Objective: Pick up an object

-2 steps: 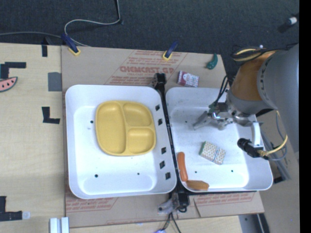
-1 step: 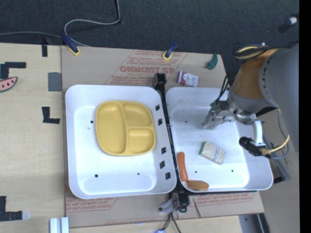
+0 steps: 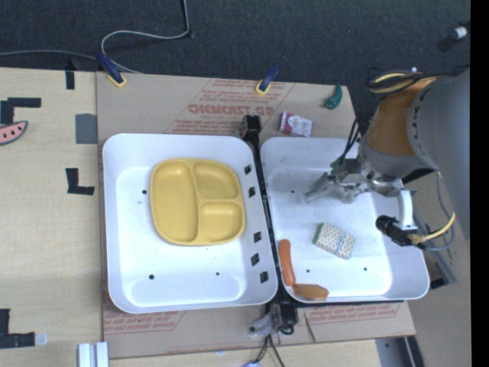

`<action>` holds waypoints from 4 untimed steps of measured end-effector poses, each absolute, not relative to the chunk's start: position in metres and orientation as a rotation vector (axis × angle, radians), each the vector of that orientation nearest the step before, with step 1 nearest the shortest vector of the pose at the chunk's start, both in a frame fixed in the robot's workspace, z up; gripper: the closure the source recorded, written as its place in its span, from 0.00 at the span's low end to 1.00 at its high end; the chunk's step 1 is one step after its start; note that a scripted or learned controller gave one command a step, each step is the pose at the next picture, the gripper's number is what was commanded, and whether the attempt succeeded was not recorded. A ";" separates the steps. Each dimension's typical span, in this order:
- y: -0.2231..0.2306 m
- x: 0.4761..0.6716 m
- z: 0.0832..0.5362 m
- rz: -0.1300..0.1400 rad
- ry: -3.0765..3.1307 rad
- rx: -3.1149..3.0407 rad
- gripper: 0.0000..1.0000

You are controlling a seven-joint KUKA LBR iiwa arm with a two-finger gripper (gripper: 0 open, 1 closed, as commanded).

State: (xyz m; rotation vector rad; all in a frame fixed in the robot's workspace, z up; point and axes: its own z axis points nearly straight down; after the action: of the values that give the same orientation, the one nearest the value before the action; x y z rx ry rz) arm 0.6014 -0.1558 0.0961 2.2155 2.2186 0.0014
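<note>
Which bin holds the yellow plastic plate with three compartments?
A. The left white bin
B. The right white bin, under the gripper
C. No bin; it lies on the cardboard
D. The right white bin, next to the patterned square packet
A: the yellow plastic plate with three compartments lies flat in the left white bin, while the patterned square packet lies in the right white bin.

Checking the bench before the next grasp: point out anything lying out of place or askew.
A small red-and-white packet lies on the cardboard outside both bins, just behind the right white bin. Inside that bin, the orange sausage-shaped piece sits jammed against the left wall, and the patterned square pad lies skewed. The yellow divided plate looks fine.
</note>
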 end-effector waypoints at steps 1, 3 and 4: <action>-0.155 0.601 0.105 0.002 2.220 2.216 1.00; -0.152 0.595 0.087 0.000 2.219 2.218 0.00; -0.152 0.595 0.096 0.000 2.218 2.217 1.00</action>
State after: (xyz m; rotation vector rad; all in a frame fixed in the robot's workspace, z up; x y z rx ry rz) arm 0.5950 -0.1525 0.0964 2.2170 2.2184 0.0001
